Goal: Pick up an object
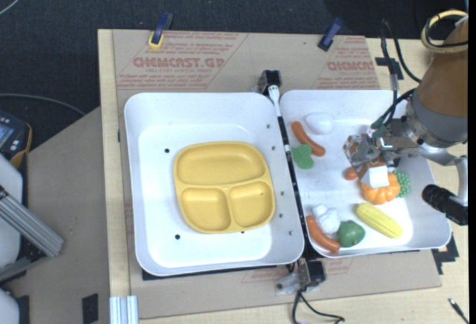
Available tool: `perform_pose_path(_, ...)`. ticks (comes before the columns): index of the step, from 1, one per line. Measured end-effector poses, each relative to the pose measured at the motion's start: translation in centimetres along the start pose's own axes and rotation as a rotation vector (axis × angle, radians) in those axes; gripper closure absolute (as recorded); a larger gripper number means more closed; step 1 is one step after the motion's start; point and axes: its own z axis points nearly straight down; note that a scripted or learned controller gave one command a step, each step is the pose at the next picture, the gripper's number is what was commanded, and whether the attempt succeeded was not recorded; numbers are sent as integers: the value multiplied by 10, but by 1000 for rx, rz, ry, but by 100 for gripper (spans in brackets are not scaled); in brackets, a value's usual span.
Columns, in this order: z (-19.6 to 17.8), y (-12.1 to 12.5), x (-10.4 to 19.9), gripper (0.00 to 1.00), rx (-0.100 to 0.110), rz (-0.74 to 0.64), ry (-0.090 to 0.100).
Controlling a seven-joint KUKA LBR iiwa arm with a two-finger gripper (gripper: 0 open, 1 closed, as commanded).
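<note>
My gripper (363, 151) hangs low over the right bin (338, 105), right of its middle, with the grey arm and orange band behind it at the right. Just below the gripper lie a small orange piece (351, 174) and an orange toy with a white block on top (378, 187). A green bumpy toy (404, 183) sits beside them. Further left are an orange sausage (308, 139), a white egg (320, 122) and a green broccoli (303, 157). Near the front edge lie a yellow corn cob (380, 219), a green pepper (351, 232), a white garlic (324, 215) and another orange sausage (320, 235).
The left bin (149, 137) holds a yellow three-compartment plate (223, 185). A black clip (271, 82) sits on the divider between the bins at the back. Both bins rest on a cardboard-covered bench (223, 55). Cables trail by the arm at the right.
</note>
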Motion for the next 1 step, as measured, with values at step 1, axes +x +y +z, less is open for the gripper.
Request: perform_pose_path(1,-2,2,44,100,3,-5,3)
